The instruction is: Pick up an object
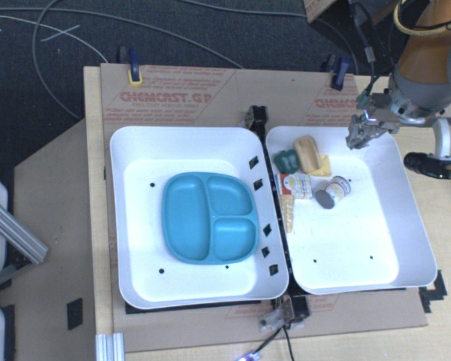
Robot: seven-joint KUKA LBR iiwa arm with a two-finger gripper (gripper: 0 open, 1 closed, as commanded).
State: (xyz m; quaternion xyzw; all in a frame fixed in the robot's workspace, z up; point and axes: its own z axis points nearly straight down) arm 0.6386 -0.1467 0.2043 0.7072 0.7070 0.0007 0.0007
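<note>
You see the gripper (358, 135) hanging over the far rim of the right bin (383, 239), apart from the objects. In that bin's far left part, a tan block (309, 153), a teal piece (286, 159) and a small grey-capped cylinder (332, 193) cluster together. The left bin (135, 269) holds a blue divided plate (209, 217).

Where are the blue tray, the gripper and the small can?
blue tray (209, 218): camera view, on its large left compartment.
gripper (357, 138): camera view, at the fingertips.
small can (333, 193): camera view, on its side wall.
</note>
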